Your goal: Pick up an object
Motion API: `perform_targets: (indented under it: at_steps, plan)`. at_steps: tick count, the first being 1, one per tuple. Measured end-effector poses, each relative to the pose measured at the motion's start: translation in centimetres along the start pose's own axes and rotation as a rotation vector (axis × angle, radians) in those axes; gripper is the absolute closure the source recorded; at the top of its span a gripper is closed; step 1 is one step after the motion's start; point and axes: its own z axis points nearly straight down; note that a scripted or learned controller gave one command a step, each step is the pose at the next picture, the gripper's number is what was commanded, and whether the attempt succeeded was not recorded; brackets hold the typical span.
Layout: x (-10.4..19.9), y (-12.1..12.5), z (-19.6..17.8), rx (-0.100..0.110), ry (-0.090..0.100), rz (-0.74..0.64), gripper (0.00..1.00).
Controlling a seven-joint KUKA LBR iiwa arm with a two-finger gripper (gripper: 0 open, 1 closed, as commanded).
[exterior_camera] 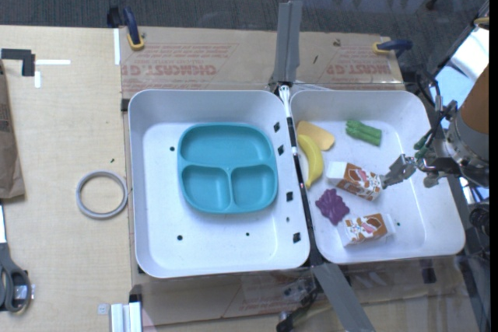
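Claw [398,167] hovers just beside the carton [356,180] in right bin [436,241].

A: Both bins [156,167] white; the divided plate [228,167] plain teal?

B: Yes. Banana [311,155] yellow, pepper [363,131] green, grapes [332,205] purple. Two cartons [355,179] white with brown-orange print. Worktop [62,136] pale wood.

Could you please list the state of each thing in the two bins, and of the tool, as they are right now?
teal divided plate: upright, flat in the left bin, compartments bare.
banana: lying by the right bin's left wall.
green object: lying near the back.
upper carton: on its side, the tool right beside it.
lower carton: on its side.
purple grapes: lying loose between the cartons.
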Motion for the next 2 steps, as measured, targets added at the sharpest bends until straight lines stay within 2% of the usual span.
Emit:
perform_targets:
  at_steps: [1, 2]
  plan:
    - [0.7, 5.9, 10.3, -0.028, -0.004, 0.117, 0.00]
    - [3.2, 13.2, 9.2, -0.009, -0.002, -0.096, 0.00]
